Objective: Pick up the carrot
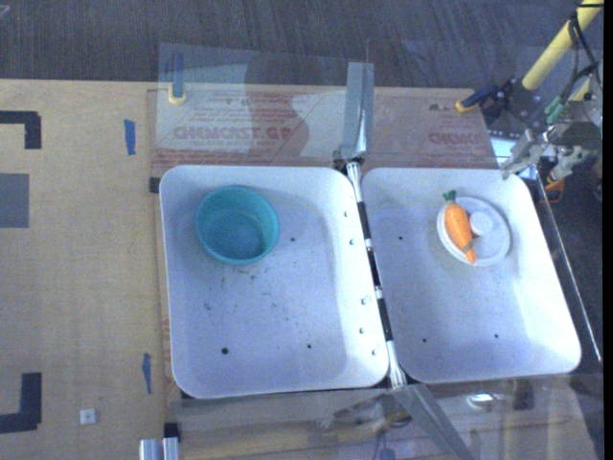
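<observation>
So you've got the big wooden bench (pixel 77 286) with two shallow white bins sitting side by side on it. The left bin (pixel 278 353) has a teal bowl (pixel 237 223) in its upper left part, upright, open side up. The right bin (pixel 479 333) has a small white plate (pixel 491 242) toward its upper right area, and the carrot (pixel 459 225) is lying on that plate, orange with the green top pointing up and away, tip aimed toward the near edge. The gripper (pixel 536 147) sits up at the top right, just past the right bin's far corner, well apart from the carrot. Honestly can't tell how it's set from here, too small and cluttered.
</observation>
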Available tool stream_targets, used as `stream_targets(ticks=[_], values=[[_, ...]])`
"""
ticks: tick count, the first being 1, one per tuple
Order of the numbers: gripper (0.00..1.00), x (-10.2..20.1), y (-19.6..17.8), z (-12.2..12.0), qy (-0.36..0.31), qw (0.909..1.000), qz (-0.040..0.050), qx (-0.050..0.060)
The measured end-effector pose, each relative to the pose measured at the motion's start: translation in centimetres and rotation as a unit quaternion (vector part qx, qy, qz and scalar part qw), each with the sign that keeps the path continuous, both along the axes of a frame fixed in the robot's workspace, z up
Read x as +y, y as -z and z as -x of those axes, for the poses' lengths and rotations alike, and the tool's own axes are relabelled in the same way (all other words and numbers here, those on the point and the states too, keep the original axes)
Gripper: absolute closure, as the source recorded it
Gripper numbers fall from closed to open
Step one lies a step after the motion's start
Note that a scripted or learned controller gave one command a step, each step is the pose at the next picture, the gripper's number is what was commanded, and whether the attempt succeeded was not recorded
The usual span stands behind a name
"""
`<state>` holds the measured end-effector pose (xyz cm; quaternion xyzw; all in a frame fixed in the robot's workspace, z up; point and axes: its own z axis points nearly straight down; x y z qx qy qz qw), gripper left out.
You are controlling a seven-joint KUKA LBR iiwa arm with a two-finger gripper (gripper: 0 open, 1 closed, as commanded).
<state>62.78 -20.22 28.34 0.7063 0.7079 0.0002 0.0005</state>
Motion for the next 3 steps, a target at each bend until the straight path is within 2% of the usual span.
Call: stream_targets(ticks=[1,2,3], values=[[0.0,-0.7,15.5,-4.0,-0.111,0.9938,0.0005,0.0],[0.0,1.9,18.5,1.0,-0.146,0.9892,0.0046,-0.012],[0.0,5.5,18.4,3.9,-0.313,0.9495,0.0069,-0.013]])
